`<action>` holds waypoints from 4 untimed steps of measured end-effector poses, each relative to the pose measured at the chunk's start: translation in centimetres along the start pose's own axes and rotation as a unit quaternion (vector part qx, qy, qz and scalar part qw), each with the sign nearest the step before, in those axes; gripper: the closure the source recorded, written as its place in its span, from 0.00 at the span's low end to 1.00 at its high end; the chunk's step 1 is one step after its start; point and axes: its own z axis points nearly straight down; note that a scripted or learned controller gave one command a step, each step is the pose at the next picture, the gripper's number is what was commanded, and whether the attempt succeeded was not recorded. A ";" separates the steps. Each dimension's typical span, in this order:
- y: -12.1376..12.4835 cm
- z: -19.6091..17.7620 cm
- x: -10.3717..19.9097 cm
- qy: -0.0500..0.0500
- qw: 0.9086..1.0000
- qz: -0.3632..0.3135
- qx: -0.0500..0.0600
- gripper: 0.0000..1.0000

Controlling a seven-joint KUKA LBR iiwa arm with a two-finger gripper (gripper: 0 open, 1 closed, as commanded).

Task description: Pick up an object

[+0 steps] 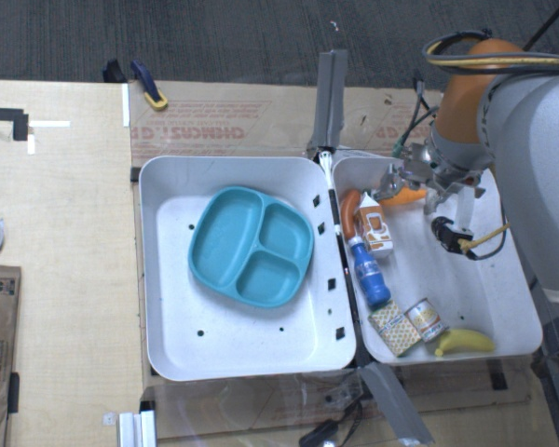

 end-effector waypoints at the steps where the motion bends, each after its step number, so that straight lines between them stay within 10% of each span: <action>1: -0.2 -0.7 -0.1 -0.002 1.000 -0.001 0.004 1.00; 2: -1.9 -9.6 8.1 0.001 1.000 -0.004 -0.002 1.00; 3: -1.9 -9.5 8.0 0.000 1.000 -0.003 -0.001 0.00; 4: -3.6 -9.4 5.2 0.000 0.994 0.106 0.000 0.00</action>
